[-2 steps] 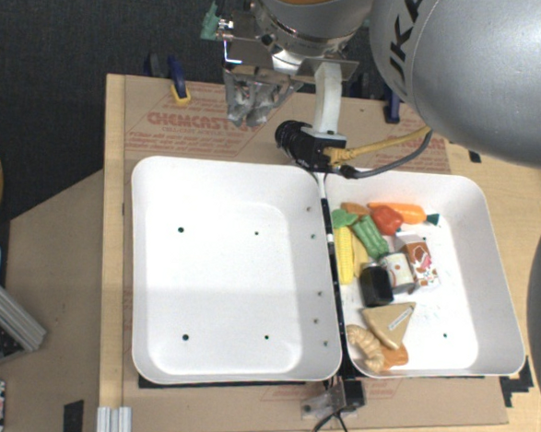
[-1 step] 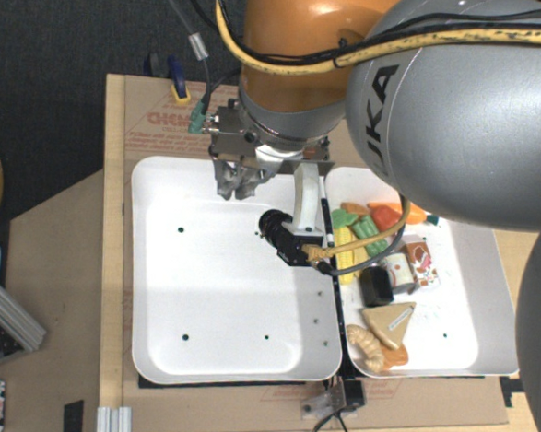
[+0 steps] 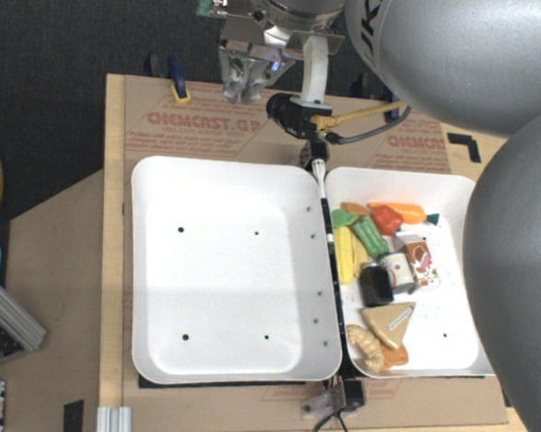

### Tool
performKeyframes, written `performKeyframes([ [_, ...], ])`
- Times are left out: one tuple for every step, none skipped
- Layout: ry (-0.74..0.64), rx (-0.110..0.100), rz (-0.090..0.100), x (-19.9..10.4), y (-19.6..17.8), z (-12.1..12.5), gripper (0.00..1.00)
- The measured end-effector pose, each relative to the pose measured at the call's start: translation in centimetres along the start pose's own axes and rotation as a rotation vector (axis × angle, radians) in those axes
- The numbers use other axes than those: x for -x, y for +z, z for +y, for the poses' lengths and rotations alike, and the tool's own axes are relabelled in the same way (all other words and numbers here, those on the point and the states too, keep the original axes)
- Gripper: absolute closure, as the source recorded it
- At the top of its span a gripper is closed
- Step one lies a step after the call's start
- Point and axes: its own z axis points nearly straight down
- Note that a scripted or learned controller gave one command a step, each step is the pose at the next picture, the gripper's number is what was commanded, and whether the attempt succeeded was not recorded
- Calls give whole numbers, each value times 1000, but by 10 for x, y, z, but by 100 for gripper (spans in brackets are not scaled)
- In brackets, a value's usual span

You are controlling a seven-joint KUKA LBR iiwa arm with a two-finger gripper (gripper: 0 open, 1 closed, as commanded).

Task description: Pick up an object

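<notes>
My gripper (image 3: 243,87) hangs high over the cardboard behind the left bin (image 3: 157,249), near that bin's back edge, and nothing shows held in it. The right bin (image 3: 450,297) holds a pile of small items along its left side: an orange carrot (image 3: 396,211), a green piece (image 3: 370,235), a yellow corn cob (image 3: 344,253), a black lump (image 3: 375,285), a small red and white box (image 3: 418,263), a tan wedge (image 3: 389,318) and a knobbly tan and orange piece (image 3: 372,348). The gripper is well away from all of them, up and to their left.
Both bins rest on a brown cardboard sheet (image 3: 128,145). A blue and yellow clamp (image 3: 177,80) sits at its back left corner. An aluminium rail (image 3: 5,307) lies off the bench at the left. The arm's large grey body (image 3: 500,106) looms over the right bin's far side.
</notes>
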Motion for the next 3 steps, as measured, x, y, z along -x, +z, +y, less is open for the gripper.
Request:
performKeyframes([
  [-2, -5, -1, -1, -43, 21, 100],
  [-3, -5, 0, -1, -75, 21, 100],
  [0, -32, -8, 0, 90, -10, 100],
])
